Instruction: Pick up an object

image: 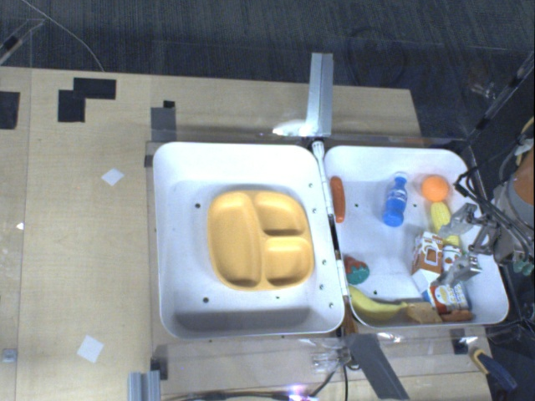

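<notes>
Pale wooden tabletop carries everything we see, with dark carpet beyond it. On it sit two shallow white plastic bins side by side. Our left-hand bin holds one thing, a yellow three-compartment plastic tray, lying flat near its middle.

Our right-hand bin holds the clutter. Largest there is a ripe yellow banana along the near wall, then a small white and orange printed carton near the right side, with a smaller carton just below it. A small blue plastic bottle lies near the far end, an orange ball-shaped fruit toy beside it, a yellow corn-cob toy just below that, a slim red sausage toy along the left wall, and a small teal and red piece above the banana.

Our metal claw hangs over the right side of this bin, touching or just above the printed carton. We cannot tell whether its fingers are spread or pressed together, and nothing shows between them.

We judge the printed carton the likely pick. It should be light and fairly stiff, yet it may crush or slide on the smooth bin floor. Taking it across its narrow faces looks safest to us.
</notes>
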`<move>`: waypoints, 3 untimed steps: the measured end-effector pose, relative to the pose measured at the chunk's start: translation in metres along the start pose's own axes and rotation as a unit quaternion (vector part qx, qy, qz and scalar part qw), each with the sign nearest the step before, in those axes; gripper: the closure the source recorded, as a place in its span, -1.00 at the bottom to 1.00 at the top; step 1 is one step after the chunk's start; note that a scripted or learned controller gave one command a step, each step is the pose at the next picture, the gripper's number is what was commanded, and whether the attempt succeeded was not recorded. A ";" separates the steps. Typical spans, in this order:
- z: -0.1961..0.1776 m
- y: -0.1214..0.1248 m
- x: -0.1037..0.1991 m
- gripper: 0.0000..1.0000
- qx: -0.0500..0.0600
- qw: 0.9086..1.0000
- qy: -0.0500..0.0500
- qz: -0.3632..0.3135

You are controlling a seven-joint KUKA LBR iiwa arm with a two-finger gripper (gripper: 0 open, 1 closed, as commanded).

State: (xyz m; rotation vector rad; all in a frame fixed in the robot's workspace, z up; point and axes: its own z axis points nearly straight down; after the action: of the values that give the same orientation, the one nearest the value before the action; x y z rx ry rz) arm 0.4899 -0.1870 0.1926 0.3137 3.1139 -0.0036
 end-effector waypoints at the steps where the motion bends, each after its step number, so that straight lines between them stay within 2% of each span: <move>1: 0.075 -0.014 -0.012 -1.00 -0.002 0.969 -0.015 0.247; 2: 0.063 -0.018 -0.002 -1.00 0.001 0.941 0.002 0.340; 3: 0.101 -0.018 -0.003 -1.00 0.000 0.855 0.001 0.519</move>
State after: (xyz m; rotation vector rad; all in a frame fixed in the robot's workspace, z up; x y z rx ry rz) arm 0.4906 -0.2054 0.0917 1.8858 2.5000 0.0076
